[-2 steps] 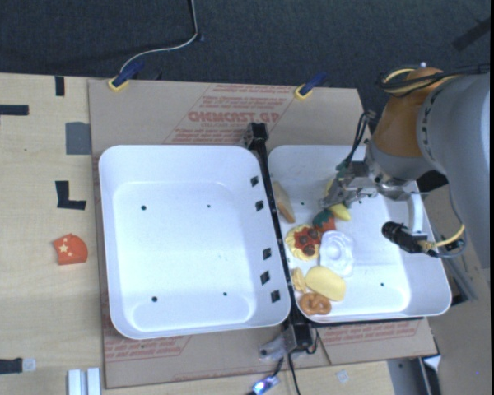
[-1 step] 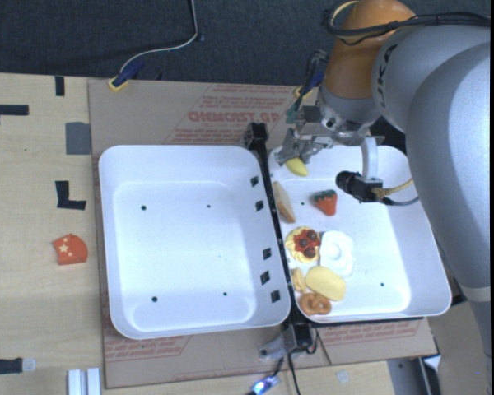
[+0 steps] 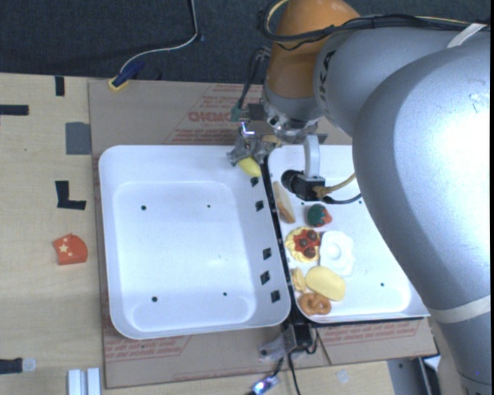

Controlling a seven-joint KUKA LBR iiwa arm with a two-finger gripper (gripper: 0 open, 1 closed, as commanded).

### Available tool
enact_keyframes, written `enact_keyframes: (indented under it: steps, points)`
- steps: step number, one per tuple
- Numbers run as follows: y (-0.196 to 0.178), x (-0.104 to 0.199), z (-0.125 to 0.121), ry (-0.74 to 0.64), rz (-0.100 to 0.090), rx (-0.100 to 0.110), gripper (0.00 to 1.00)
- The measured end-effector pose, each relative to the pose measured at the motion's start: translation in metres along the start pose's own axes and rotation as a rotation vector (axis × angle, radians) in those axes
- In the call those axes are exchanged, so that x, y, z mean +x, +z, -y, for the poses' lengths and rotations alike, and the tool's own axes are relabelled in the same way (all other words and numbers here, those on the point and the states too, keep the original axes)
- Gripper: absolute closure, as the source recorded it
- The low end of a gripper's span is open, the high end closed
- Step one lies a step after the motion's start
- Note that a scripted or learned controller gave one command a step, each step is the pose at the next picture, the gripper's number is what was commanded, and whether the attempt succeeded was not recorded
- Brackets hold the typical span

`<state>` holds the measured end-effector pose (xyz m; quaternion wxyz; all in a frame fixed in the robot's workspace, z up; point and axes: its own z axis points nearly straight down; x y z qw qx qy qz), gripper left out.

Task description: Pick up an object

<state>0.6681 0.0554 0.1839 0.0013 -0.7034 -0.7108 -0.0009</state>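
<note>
A toy pretzel (image 3: 316,304) lies at the near edge of the right bin (image 3: 387,299), beside a yellow lemon (image 3: 325,283) and a fried egg (image 3: 337,252). Farther back, the gripper (image 3: 249,156) pinches a small yellow banana-like toy (image 3: 249,167) above the left bin's (image 3: 132,220) far right corner.

Two bins sit side by side; the toy foods (image 3: 317,257) lie in the right bin (image 3: 379,299), along its left wall.
</note>
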Motion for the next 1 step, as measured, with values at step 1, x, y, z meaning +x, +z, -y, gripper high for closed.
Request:
enact_keyframes:
  steps: [1]
  points:
    - [-0.1069, -0.0095, 0.0486, 0.009, 0.002, -0.006, 1.0]
